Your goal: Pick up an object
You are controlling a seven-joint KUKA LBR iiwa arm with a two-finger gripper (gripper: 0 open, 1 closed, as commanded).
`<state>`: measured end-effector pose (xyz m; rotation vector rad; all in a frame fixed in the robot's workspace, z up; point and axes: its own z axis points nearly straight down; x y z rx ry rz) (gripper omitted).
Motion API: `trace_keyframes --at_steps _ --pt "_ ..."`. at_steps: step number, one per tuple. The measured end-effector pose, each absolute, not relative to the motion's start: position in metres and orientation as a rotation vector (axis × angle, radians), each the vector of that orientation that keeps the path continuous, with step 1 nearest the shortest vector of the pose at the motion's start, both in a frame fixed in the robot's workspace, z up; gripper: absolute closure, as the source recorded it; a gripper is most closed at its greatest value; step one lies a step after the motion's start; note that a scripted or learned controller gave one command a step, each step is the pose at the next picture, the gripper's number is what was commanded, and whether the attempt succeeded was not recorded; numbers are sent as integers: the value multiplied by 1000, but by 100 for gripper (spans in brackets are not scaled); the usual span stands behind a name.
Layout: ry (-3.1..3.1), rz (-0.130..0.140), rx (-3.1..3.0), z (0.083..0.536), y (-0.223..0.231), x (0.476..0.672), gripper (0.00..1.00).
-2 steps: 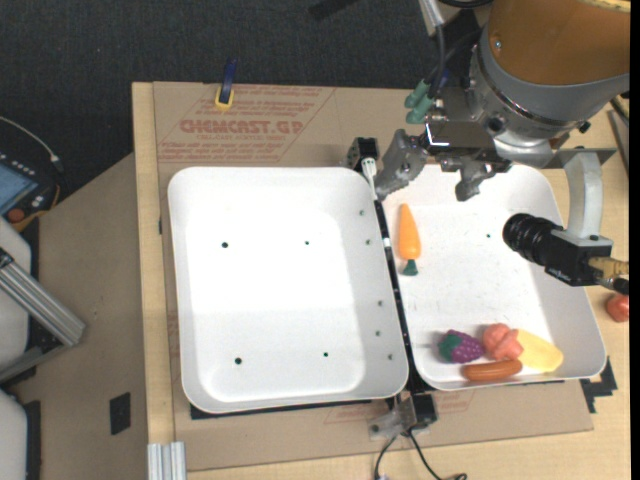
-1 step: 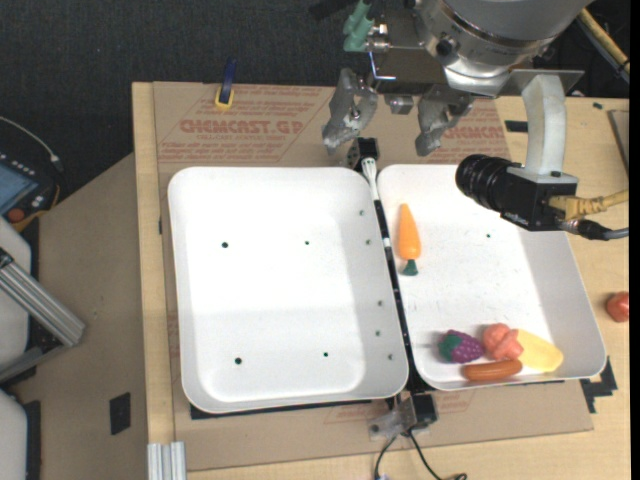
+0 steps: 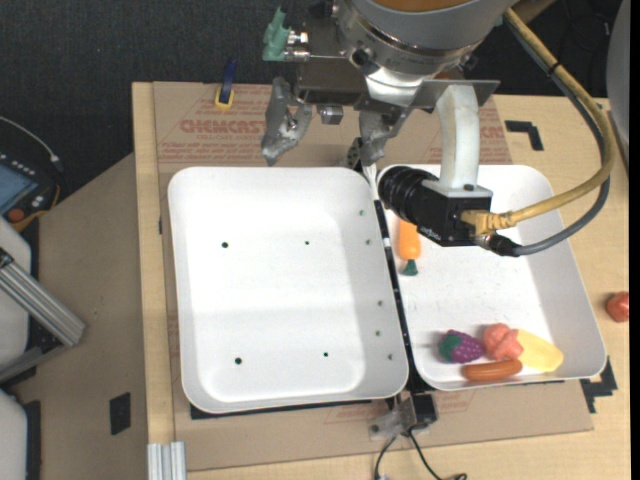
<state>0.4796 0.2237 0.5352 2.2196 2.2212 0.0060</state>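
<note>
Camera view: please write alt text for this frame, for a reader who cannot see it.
A grey robot arm's open claw hangs above the far edge of the left bin, holding nothing. The right bin holds an orange carrot near its middle divider and purple grapes, a sausage and other toy foods at its near edge.

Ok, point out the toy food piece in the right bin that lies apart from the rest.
The orange carrot, up by the bin divider just below the black camera. The purple grapes, pink piece, yellow piece and sausage cluster at the near edge.
</note>
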Motion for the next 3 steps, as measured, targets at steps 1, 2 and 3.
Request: trace_keyframes --at_steps 1,2,3 --pt "2223 11 2217 546 226 480 100" --pt "2222 -6 2223 494 224 479 100" --pt "2221 -6 2224 460 205 479 100"
